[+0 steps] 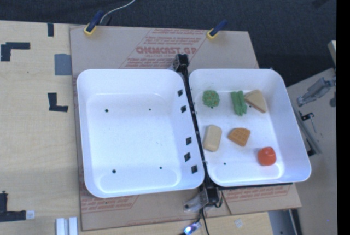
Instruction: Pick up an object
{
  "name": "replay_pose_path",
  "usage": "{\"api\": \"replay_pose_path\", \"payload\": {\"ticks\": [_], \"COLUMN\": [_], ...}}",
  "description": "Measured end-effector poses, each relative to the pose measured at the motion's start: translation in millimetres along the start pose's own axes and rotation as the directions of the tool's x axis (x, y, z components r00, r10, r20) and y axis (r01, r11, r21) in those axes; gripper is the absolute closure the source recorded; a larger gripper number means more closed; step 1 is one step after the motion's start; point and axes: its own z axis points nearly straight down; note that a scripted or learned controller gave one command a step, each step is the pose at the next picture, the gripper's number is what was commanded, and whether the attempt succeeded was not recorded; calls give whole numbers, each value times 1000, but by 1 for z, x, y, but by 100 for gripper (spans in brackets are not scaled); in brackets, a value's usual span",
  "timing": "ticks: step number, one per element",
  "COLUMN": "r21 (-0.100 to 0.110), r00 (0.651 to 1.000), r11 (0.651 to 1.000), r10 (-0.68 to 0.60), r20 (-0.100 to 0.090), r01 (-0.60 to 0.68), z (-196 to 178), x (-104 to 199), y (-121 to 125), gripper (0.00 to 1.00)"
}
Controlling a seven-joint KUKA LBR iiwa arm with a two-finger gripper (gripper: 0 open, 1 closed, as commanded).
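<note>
Two white bins side by side on desk [33, 119]. Left bin [131, 141] seen bare. Right bin [284, 119] holds six items: green floret [210, 99], green strip [238, 103], tan wedge [256, 101], pale block [212, 137], orange piece [239, 136], red piece [267, 156]. All items apart. End effector state cannot be told.
</note>
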Motion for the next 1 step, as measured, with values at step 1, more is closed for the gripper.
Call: {"api": "replay_pose_path", "payload": {"ticks": [1], "r21": [-1], "r00": [1000], "r11": [1000], "r10": [-6], "r20": [-1], "r01": [6], "z": [-91], "x": [26], "y": [-8], "gripper": [0]}}
